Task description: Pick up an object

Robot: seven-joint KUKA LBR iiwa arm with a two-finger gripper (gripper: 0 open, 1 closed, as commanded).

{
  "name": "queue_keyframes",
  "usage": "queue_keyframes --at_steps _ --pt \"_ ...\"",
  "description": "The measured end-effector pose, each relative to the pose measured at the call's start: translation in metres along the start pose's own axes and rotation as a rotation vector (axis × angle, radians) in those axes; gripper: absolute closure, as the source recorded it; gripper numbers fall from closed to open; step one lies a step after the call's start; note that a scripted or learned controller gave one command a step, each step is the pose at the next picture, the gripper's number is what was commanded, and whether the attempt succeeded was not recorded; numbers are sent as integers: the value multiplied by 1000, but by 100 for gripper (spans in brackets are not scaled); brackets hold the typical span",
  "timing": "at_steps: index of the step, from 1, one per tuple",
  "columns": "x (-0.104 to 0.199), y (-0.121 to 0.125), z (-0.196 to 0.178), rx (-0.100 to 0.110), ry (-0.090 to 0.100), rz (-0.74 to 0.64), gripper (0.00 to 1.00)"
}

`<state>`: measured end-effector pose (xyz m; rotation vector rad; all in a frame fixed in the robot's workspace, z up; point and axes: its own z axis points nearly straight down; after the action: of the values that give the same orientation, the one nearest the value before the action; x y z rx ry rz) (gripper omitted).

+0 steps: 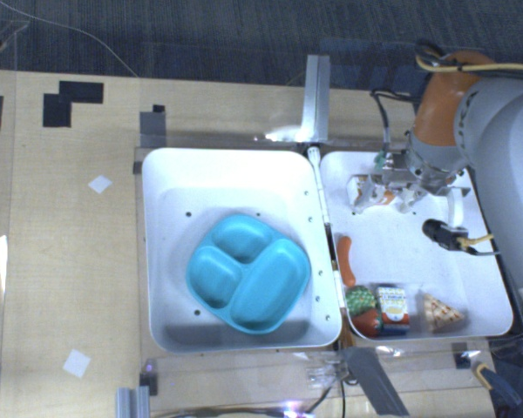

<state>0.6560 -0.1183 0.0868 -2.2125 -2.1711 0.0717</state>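
The bench [61,259] carries two white bins. The left bin [166,233] holds a blue divided plate [248,273]. I reach into the right bin [479,294], near its back wall, and my gripper [385,192] hangs there with something small and orange-white at the tips; I cannot tell if the jaws are closed on it or not. The other things lie toward the front of me: an orange sausage [345,259] along the left wall, its long axis running back to front, then a green vegetable [361,301], a small box [392,305] and a pizza slice [440,312]. The sausage is nearest to me, I think.
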Motion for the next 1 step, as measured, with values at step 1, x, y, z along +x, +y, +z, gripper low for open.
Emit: queue_keyframes --at_steps 1 --pt "-14 1 1 -1 11 -175 0"
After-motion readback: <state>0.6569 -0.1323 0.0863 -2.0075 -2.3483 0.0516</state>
